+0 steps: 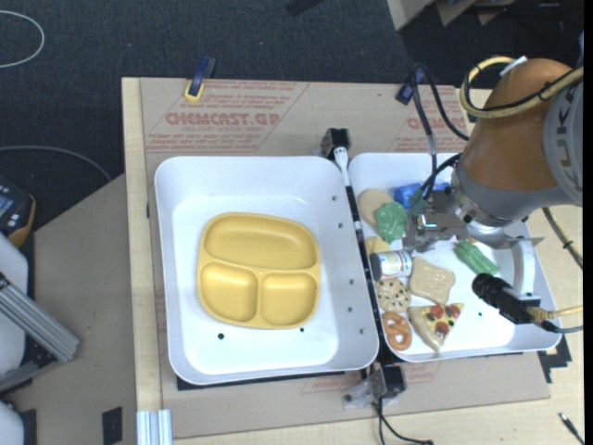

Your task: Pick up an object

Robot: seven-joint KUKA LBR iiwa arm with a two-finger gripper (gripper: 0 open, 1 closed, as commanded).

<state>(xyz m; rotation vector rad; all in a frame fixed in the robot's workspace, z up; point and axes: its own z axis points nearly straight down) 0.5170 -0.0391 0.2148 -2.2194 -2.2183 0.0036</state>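
A yellow divided tray (259, 269) lies in the left bin (176, 248), while the arm (514, 137) lowers its gripper (428, 230) into the right bin (528, 332), near the green toy (390, 221), small can (394, 264) and pizza slice (435, 320).

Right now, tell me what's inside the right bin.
The right bin holds a pizza slice, pretzel, cookie, cracker, small can, green items and a blue piece. The arm covers the back area.
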